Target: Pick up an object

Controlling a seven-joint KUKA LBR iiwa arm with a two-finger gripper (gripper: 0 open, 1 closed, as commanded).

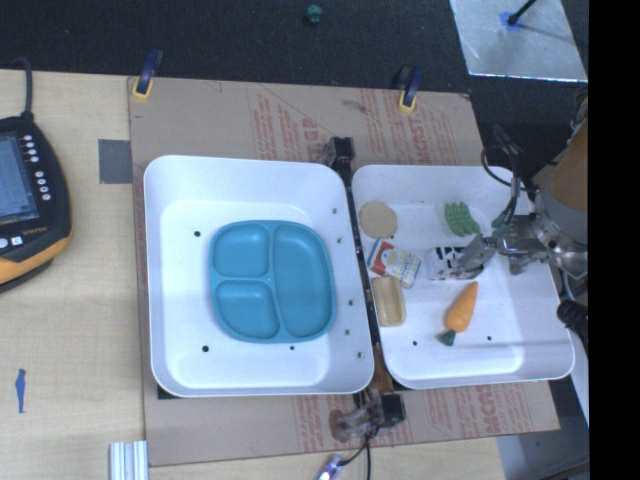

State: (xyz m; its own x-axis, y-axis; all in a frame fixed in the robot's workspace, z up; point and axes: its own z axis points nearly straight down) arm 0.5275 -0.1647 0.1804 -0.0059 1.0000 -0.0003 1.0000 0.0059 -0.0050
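The right bin (520, 363) holds several small objects. An orange toy carrot (461, 307) lies near its middle, with a tan bread-like piece (388, 301) to its left. A round tan disc (378, 219) sits at the bin's far left, a green item (460, 217) near the back, and a small red-and-white packet (393, 264) between them. A black-and-white item (448, 259) lies just left of my gripper (480, 255). The gripper hangs low over the bin's right half, just above the carrot in the picture. Nothing is visibly held.
The left bin (170, 268) bears a blue divided plate (272, 279). A black and orange pendant (25, 203) lies at the bench's left edge. Clamps (406, 86) hold the cardboard sheet at the back. My arm (560, 193) and its cables cover the right bin's right side.
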